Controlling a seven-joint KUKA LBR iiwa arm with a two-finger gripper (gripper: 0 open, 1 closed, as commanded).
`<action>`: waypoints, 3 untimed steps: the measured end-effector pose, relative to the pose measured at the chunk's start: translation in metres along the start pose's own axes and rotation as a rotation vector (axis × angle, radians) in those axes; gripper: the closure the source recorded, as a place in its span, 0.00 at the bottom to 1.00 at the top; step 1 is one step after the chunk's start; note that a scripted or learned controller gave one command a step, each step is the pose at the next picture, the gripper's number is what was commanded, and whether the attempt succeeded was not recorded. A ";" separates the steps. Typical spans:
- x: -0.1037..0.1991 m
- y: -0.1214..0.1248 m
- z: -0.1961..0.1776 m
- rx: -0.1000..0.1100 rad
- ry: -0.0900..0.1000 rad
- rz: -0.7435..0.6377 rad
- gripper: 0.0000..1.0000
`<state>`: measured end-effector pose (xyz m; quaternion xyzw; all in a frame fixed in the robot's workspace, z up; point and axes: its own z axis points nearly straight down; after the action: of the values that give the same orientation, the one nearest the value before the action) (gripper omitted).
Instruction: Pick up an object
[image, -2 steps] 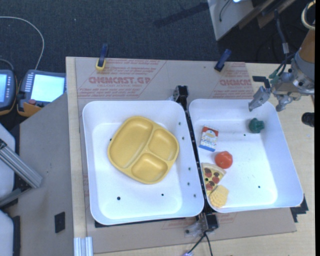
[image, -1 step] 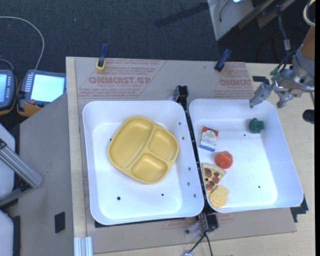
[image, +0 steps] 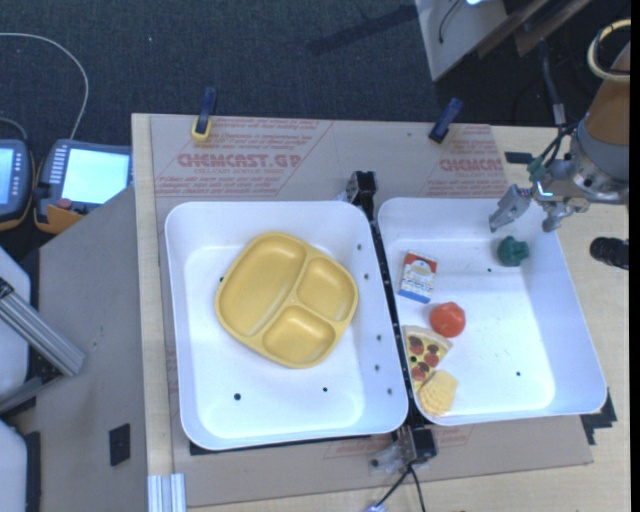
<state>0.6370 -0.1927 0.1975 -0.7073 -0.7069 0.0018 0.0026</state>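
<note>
Gripper (image: 530, 212) open, holding nothing | green object (image: 513, 251) just below it | right bin (image: 570, 330)

Small green object (image: 513, 251) lying, right bin (image: 560, 330) far corner

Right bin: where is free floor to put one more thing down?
In the right bin, the floor between the tomato and the far right wall is bare. The left side, with carton, pizza slice and cracker, is crowded.
</note>
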 end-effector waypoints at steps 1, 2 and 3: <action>-0.004 -0.003 0.063 0.002 0.001 0.000 0.00; -0.005 0.003 0.085 -0.025 -0.008 -0.002 0.00; -0.006 0.003 0.076 -0.024 -0.010 -0.002 1.00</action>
<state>0.6391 -0.1985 0.1215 -0.7064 -0.7077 -0.0032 -0.0098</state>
